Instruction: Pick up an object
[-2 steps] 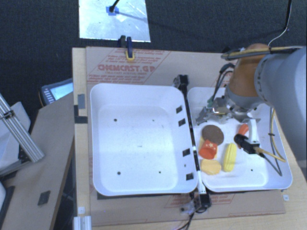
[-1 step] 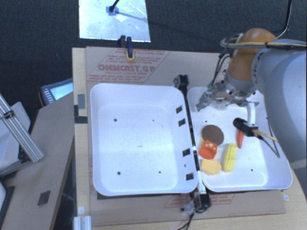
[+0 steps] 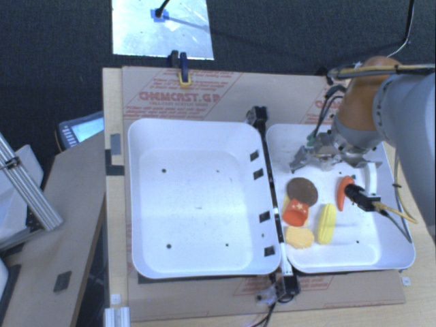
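A pale cardboard sheet with red lettering (image 3: pixel 204 94) covers the bench (image 3: pixel 82 182), which stands on dark carpet (image 3: pixel 54 46). At twelve o'clock a shiny silver square plate (image 3: pixel 162 19) lies on that carpet. Two shallow white plastic bins sit side by side: the left white bin (image 3: pixel 197 203) and, at three o'clock, the right white bin (image 3: pixel 354 251). In the right one a round brown disc (image 3: pixel 302 191), an orange-red block (image 3: pixel 296 212), a yellow corn cob (image 3: pixel 326 223), a pale yellow lump (image 3: pixel 300 237) and a small orange carrot-like piece (image 3: pixel 344 191) cluster together. The gripper (image 3: pixel 304 155) hangs just above the disc; whether it is spread or closed, I cannot tell.
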Motion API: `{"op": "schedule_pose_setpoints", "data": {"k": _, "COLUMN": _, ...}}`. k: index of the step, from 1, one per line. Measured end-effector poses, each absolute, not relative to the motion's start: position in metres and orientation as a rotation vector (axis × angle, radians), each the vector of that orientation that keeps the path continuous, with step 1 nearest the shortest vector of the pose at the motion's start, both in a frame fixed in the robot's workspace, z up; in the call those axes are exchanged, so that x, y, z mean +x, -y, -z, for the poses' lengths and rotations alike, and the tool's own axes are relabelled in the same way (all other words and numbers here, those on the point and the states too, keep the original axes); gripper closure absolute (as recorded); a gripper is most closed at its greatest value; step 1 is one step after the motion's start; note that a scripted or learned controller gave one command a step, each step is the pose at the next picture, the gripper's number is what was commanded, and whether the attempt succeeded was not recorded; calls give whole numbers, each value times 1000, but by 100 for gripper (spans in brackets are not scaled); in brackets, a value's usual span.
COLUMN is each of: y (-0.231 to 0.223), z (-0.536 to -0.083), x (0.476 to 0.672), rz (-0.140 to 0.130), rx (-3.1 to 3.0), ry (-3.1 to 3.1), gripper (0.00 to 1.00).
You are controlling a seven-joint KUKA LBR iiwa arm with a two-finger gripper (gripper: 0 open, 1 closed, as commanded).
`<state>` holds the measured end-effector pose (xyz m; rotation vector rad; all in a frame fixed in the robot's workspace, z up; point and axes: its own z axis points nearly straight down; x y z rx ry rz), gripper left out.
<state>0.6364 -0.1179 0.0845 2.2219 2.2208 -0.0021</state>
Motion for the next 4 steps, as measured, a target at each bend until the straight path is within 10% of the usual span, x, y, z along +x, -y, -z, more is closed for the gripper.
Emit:
{"op": "schedule_pose_setpoints", "data": {"k": 1, "y": 90, "z": -84, "x": 570, "rz": 3, "rx": 2225, "ry": -2225, "gripper": 0}}
{"op": "schedule_pose_setpoints", "data": {"k": 2, "y": 92, "z": -96, "x": 574, "rz": -5, "rx": 2217, "ry": -2219, "gripper": 100}}
{"op": "schedule_pose_setpoints", "data": {"k": 3, "y": 31, "z": -190, "x": 612, "rz": -14, "rx": 2204, "ry": -2228, "gripper": 100}}
{"op": "schedule_pose_setpoints", "data": {"k": 4, "y": 79, "z": -205, "x": 544, "rz": 0, "rx": 2226, "ry": -2218, "gripper": 100}}
